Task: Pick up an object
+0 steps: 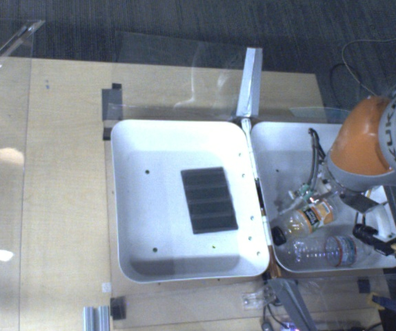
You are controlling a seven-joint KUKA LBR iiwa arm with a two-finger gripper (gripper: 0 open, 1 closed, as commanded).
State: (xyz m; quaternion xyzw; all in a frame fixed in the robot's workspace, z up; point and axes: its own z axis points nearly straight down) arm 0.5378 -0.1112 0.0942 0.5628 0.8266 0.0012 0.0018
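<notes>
Arm down in the right bin (281, 140), among its clutter

Nearest, along that bin's front edge, a clear plastic bottle (322, 252) lies on its side; just behind it a small amber bottle (308, 216) with a dark label lies tilted, near the bin's middle. The gripper (313, 190) sits right above the amber bottle, its state impossible to tell under the orange band (361, 142) and wrist. In the left bin (125, 185), a dark ribbed block (209, 199) lies flat at centre
</notes>
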